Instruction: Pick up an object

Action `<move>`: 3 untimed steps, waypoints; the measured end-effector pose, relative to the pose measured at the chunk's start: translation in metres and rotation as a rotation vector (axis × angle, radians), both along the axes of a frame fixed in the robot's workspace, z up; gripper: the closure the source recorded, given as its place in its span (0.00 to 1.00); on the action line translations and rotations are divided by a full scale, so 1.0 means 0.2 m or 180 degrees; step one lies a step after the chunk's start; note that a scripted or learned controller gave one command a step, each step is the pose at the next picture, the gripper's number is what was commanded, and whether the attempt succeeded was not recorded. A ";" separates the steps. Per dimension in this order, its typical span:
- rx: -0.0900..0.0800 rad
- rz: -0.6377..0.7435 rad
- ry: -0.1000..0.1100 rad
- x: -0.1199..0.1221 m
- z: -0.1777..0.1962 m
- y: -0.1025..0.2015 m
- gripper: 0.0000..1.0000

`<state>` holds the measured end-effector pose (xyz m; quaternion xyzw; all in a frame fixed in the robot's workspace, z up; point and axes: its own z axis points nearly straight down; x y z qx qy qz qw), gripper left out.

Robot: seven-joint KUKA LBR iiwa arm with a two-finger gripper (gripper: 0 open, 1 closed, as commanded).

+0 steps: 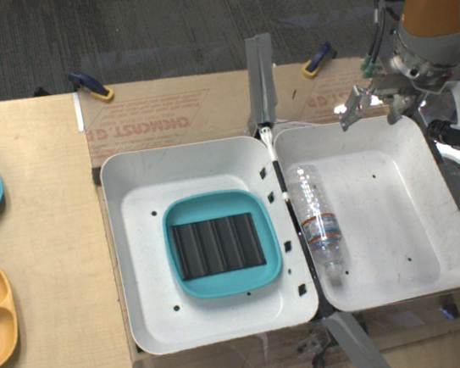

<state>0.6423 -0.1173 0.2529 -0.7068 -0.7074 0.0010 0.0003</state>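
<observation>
A clear plastic bottle (319, 222) lies lengthwise against the left wall of the right bin (440, 216), open floor beside it. In the left bin (135, 236) sits a teal tray (222, 244). Beyond the far rim hangs the gripper (379, 103); its fingers' state I cannot tell.

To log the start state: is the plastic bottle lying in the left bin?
No, the plastic bottle lies in the right bin, along its left wall.
</observation>
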 end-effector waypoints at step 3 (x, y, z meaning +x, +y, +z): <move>0.0003 -0.0254 0.0002 -0.39 -0.37 -0.52 0.00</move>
